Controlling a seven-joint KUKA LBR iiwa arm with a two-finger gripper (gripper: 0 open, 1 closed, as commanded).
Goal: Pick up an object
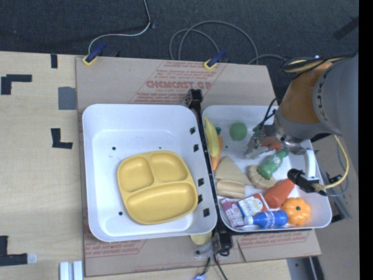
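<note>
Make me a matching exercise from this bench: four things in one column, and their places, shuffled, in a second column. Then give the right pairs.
Things:
1. yellow divided plate
2. green ball
3. orange pumpkin
4. banana

Places:
A. near right corner of the right bin
B. along the right bin's left wall
C. in the left bin
D. far part of the right bin, left of the tool

Pairs: 1-C, 2-D, 3-A, 4-B

2 white bins (93,156), 1 yellow tray (157,186), 1 orange pumpkin (297,210).
</note>
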